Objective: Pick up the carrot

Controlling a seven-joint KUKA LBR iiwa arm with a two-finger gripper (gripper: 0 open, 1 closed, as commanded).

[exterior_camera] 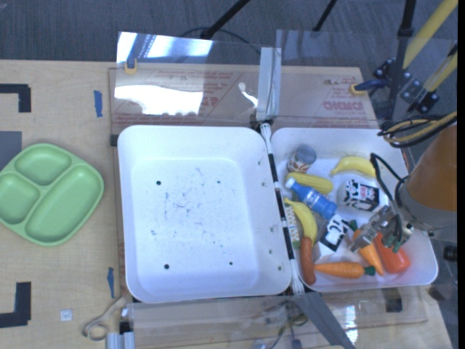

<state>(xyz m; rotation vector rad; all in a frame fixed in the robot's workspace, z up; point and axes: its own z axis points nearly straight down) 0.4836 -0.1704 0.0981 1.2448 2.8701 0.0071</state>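
An orange carrot lies flat near the front wall of the right bin. A shorter carrot with a green top sits just to its right, beside a red-orange vegetable. My gripper hangs low over the right part of this bin, directly above the shorter carrot and up and to the right of the long one. I see nothing lifted off the bin floor.
The right bin is crowded: two bananas, a blue bottle, a grey can, black-and-white boxes, a red sausage. The left bin stands beside it. A green divided plate lies far left.
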